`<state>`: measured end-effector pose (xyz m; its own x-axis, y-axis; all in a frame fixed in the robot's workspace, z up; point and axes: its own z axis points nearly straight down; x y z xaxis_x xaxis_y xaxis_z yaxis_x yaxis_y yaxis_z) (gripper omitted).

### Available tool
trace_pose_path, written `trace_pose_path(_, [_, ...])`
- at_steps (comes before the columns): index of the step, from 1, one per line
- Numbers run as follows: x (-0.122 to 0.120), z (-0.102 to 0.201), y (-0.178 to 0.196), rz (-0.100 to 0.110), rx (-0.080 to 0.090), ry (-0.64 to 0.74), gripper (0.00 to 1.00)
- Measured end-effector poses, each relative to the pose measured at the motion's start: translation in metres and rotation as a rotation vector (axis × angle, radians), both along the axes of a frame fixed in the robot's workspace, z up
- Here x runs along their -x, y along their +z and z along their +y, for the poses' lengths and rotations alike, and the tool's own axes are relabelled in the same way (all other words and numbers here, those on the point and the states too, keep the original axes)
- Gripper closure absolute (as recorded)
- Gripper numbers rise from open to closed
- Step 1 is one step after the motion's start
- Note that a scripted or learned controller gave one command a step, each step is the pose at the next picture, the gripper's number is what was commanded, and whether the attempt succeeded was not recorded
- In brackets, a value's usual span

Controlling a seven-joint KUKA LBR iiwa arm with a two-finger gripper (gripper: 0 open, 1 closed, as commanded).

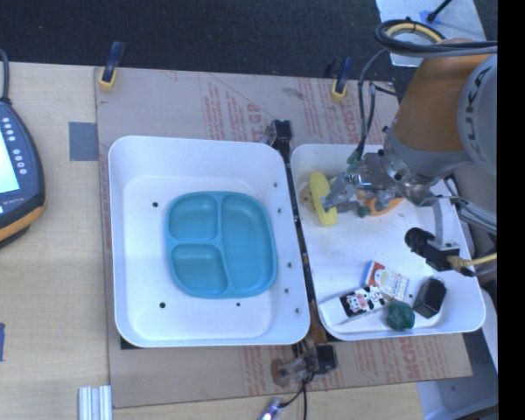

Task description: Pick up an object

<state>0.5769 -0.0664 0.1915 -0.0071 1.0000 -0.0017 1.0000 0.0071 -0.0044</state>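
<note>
On the counter (pixel 61 278), a blue divided plate (pixel 220 243) is seen in the left bin (pixel 131 234). In the right bin (pixel 332 252), a yellow object (pixel 320 199) lies just beside the jaws (pixel 348 191); how far they are parted cannot be told. Near the front edge, small cartons (pixel 374 291), a green object (pixel 400 316) and a black object (pixel 430 297) are found.

pincer (pixel 339 196) low in right bin (pixel 350 261), beside yellow toy (pixel 319 196); blue plate (pixel 220 244) in left bin (pixel 131 234).
</note>
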Motion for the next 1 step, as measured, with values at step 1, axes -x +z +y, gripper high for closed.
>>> trace_pose_path(1, [-0.0794,0.0207,0.0004,-0.001,-0.002,-0.004,0.00])
